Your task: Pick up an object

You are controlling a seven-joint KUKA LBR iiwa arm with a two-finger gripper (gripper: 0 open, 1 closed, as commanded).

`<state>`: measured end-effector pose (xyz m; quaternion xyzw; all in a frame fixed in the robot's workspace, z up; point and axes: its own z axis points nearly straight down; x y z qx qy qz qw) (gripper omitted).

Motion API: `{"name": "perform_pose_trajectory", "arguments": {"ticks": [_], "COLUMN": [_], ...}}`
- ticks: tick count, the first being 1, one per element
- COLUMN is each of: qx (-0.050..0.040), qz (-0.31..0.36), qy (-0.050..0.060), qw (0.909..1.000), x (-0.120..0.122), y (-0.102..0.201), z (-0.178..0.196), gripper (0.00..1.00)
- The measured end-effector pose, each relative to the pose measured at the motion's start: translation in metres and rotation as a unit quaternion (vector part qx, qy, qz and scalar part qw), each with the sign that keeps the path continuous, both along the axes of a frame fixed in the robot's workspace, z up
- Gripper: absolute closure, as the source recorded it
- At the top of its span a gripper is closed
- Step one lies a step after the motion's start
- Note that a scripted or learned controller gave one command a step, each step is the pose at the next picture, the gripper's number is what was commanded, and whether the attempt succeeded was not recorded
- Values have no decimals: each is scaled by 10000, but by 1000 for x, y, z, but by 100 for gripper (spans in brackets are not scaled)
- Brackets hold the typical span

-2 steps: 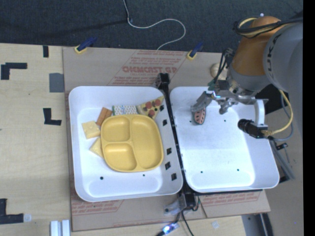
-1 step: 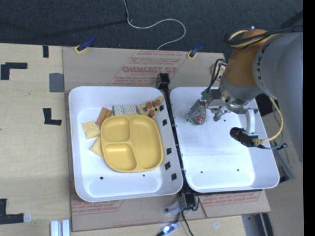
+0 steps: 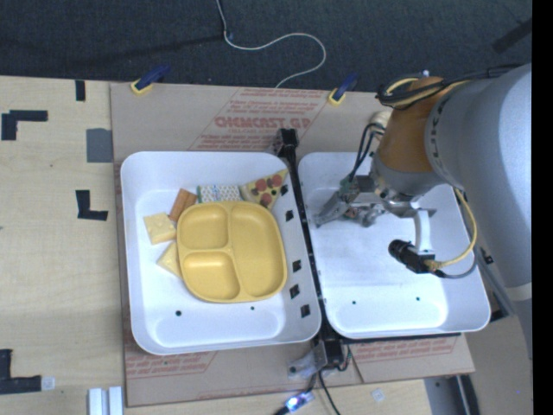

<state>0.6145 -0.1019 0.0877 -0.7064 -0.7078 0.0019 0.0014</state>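
Grey and bulky, the arm [image 3: 484,145] rises closest to the lens, covering the right bin's [image 3: 380,292] far right corner and running out of frame at the right edge. Its orange band sits above the wrist, which hangs over that bin's upper half. Below the wrist the gripper [image 3: 327,214] points left toward the divider between bins; whether it is open or closed, or touches the floor, cannot be told, and nothing is visibly held. A yellow divided plate [image 3: 233,251] lies in the left bin [image 3: 147,318], overlapping small pieces [image 3: 173,223] at its upper left, too small to identify.
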Motion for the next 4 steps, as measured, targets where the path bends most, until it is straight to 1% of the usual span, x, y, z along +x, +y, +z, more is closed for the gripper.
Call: {"name": "perform_pose_trajectory", "arguments": {"ticks": [1, 2, 3, 4], "qx": [4, 7, 2, 3], "qz": [8, -6, -3, -2], "qy": [-4, -26, -42, -39], "qw": [10000, 10000, 10000, 10000], "x": [0, 0, 7, 8], "y": [1, 0, -2, -2], "z": [12, 54, 99, 139], "gripper": [100, 100, 100, 100]}}
